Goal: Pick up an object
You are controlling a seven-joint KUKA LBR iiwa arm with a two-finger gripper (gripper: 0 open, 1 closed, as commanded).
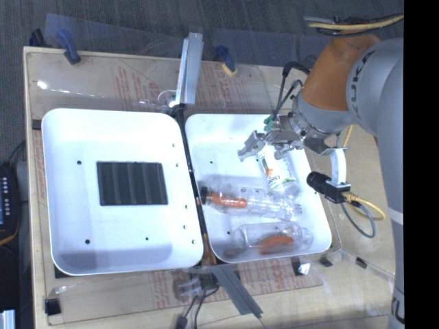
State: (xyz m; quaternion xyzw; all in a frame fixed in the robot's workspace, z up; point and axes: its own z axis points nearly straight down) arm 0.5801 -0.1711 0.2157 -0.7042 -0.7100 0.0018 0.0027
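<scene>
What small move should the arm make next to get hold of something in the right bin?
Probably lower straight down. The gripper sits over the upper part of the right bin, above a clear bottle with a green-marked label, with nothing seen between its fingers. Other clear bottles lie further down the bin.

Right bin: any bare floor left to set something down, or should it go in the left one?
In the right bin, the bare floor is the upper-left part, beside the divider and left of the gripper. Its lower half is crowded with clear bottles. The left bin is bare white all around the dark panel.
</scene>
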